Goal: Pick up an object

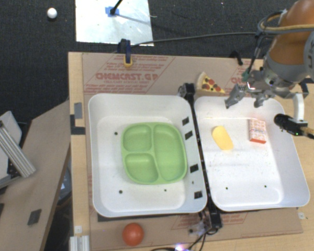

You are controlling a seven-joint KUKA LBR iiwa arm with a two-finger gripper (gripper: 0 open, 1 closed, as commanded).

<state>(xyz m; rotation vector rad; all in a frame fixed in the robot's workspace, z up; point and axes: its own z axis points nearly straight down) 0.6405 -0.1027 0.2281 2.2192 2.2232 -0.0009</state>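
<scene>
orange ball (133, 234) nearest; yellow block (222, 138) below-left of open, empty end effector (247, 96)

You have two bins side by side on the bench (89, 156): the left bin (102, 140) and the right bin (288, 187), touching along their shared edge. A divided tray (153, 153) lies in the middle of the left bin. In the right bin, an oblong piece (222, 138) lies near the left wall toward the far edge, and a small box (257, 130) lies to its right, apart from it. The gripper (247, 95) hangs over that bin's far edge. A pizza-slice toy (210, 83) lies on the bench just behind the right bin's far left corner. A ball (133, 234) sits at the bench's near edge, in front of the left bin.
</scene>
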